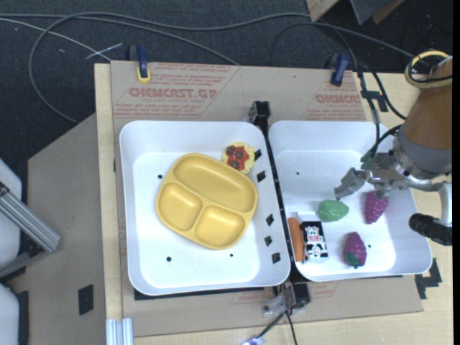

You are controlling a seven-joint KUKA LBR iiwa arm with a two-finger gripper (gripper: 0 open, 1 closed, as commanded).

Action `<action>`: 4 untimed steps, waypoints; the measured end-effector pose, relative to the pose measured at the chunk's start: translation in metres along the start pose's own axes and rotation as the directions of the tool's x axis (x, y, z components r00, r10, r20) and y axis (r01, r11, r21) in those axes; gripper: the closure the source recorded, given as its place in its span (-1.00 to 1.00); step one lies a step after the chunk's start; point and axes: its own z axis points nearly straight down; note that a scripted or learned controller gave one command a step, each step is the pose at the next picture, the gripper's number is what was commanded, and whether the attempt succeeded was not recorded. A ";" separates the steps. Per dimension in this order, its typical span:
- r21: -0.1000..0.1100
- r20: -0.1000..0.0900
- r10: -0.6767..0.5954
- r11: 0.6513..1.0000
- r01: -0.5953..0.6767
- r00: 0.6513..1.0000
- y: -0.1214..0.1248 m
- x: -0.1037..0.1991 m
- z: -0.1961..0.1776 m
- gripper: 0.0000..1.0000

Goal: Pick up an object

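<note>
From my remote desk: the KUKA arm (431, 131) reaches in from the right, w/ its gripper (366, 182) low over the right bin (323, 131), near that bin's middle-right. One grey finger (348, 184) juts out to the left; I can't tell from this slant whether the jaws are apart or together, and I see nothing between them. Candidates for the pick all lie in the right bin: a green leafy toy veg (333, 210) just below-left of the gripper, apart from it; a purple grape bunch (375, 207) just beside the gripper's lower edge, contact unclear; a 2nd purple fruit w/ green stem (354, 249) nearer the front wall; an orange carrot-like stick (295, 238) along the bin's left wall, touching a small black-and-white box (313, 241) beside it. In the left bin (144, 264), a yellow 3-compartment plate (207, 200) sits tilted near the centre, w/ a small red-and-yellow pizza-like toy (239, 157) touching its upper right rim. Both bins rest on a cardboard sheet (180, 85) held by blue clamps (142, 65) at the back.
</note>
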 end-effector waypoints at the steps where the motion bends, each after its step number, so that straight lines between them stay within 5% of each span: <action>1: -0.013 0.002 -0.004 1.000 0.004 1.000 0.003 0.000 -0.006 -1.00; 3: -0.007 0.001 -0.003 1.000 0.003 1.000 0.001 0.000 0.094 -1.00; 4: -0.018 0.005 -0.002 1.000 0.002 1.000 0.003 -0.001 0.107 -1.00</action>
